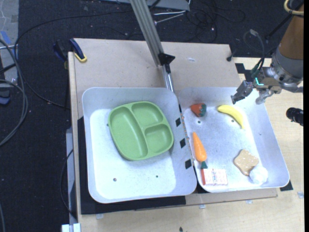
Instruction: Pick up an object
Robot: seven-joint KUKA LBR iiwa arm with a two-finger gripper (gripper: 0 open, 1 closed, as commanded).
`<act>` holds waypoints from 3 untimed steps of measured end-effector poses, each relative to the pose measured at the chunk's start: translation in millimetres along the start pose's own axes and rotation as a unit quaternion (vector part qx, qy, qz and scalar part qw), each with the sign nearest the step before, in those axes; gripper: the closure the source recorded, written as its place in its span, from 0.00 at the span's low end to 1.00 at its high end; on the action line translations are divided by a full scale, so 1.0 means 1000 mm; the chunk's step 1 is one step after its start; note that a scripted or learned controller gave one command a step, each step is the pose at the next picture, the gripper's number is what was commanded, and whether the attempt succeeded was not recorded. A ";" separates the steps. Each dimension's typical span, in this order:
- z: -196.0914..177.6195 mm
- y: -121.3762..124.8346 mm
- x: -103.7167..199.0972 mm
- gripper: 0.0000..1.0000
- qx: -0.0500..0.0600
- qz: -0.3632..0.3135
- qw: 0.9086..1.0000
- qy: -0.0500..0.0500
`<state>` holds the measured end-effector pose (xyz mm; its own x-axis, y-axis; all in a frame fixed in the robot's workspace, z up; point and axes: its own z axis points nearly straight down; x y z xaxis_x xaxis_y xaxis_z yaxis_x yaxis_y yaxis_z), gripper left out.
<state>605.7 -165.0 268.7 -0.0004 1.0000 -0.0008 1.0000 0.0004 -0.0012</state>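
The right bin (251,124) holds a yellow banana (231,114), a red strawberry (198,109), an orange carrot (199,148), a slice of toast (245,162), a white ball (259,175) and a red-and-white box (214,177). My gripper (251,94) hangs over the bin's far right corner, up and to the right of the banana. Its two dark fingers are spread apart and nothing sits between them.
A green divided plate (140,129) lies in the left bin (130,178). A slanted metal pole (150,28) runs from the top down to the seam between the bins. The wooden bench (120,62) extends behind the bins. Cables cover the dark floor.
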 end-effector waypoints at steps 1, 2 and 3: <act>-0.001 0.000 0.000 0.00 -0.001 0.000 1.000 0.000; 0.044 -0.006 -0.001 0.00 0.001 0.001 1.000 0.000; 0.088 -0.004 0.003 0.00 0.001 0.000 1.000 0.000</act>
<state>601.7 -162.0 180.3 0.0000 1.0000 0.0002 1.0000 0.0000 -0.0037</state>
